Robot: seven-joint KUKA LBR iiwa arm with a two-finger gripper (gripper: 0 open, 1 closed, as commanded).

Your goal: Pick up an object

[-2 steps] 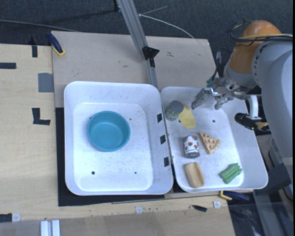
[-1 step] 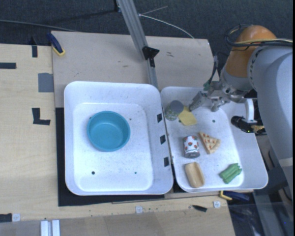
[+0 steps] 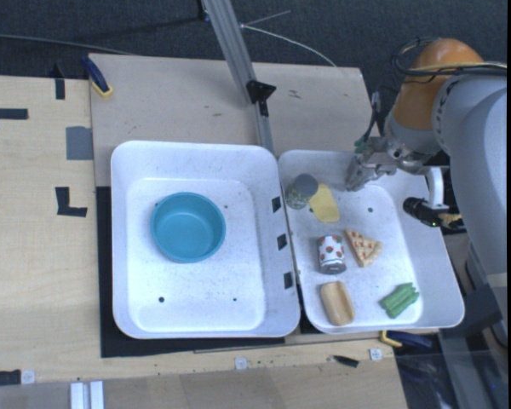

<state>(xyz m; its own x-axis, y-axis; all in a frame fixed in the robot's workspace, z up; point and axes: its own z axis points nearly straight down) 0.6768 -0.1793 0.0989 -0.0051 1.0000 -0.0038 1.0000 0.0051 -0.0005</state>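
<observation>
The right bin point(image 3: 426, 254) holds several small items: a grey round piece point(image 3: 302, 187), a yellow wedge point(image 3: 324, 203), a red-and-white can point(image 3: 330, 253), a pizza slice point(image 3: 363, 247), a bread roll point(image 3: 336, 302) and a green toy point(image 3: 399, 299). My gripper point(image 3: 358, 177) hangs over the bin's back part, just right of the yellow wedge and apart from it. Nothing shows between its tips.
The left bin point(image 3: 136, 228) holds a blue bowl point(image 3: 187, 227). A slanted metal pole point(image 3: 238, 54) crosses the bench behind the bins. The arm's body point(image 3: 468, 135) fills the right side, over the right bin's far edge.
</observation>
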